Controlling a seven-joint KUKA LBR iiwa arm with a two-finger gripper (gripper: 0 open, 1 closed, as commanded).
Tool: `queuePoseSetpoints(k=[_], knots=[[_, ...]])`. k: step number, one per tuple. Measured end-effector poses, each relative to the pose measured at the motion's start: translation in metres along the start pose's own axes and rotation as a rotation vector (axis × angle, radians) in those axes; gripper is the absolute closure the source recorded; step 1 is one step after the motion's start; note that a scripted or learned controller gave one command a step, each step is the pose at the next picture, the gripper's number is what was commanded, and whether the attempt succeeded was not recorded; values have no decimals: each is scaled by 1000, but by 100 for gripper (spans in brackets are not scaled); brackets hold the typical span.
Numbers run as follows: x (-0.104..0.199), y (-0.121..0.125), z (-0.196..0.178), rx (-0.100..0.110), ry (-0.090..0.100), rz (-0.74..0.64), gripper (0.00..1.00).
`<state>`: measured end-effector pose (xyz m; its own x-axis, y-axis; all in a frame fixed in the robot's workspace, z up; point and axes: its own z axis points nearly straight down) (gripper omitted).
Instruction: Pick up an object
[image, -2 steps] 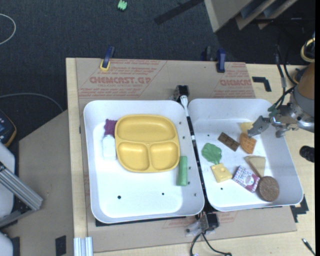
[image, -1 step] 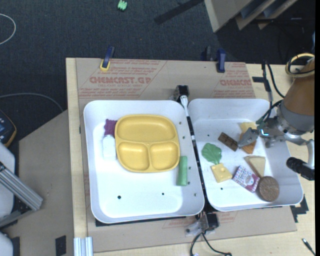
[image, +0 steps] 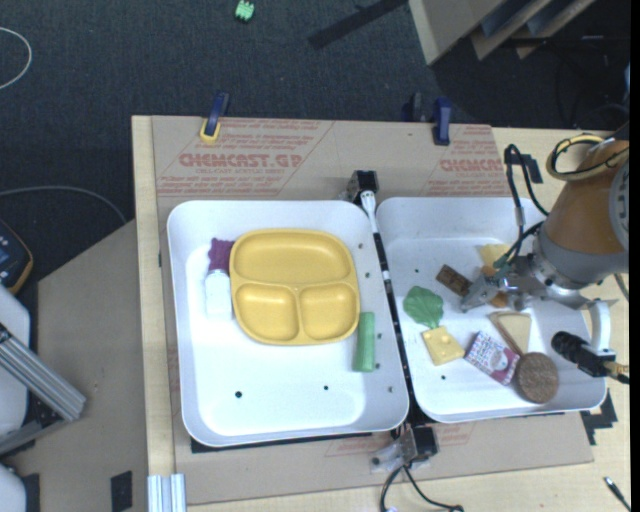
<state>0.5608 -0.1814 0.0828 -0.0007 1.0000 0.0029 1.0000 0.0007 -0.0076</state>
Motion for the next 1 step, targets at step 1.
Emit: queuePoseSetpoints(k=[1], knots=[[-1, 2, -15, -9, -3, 1, 100]])
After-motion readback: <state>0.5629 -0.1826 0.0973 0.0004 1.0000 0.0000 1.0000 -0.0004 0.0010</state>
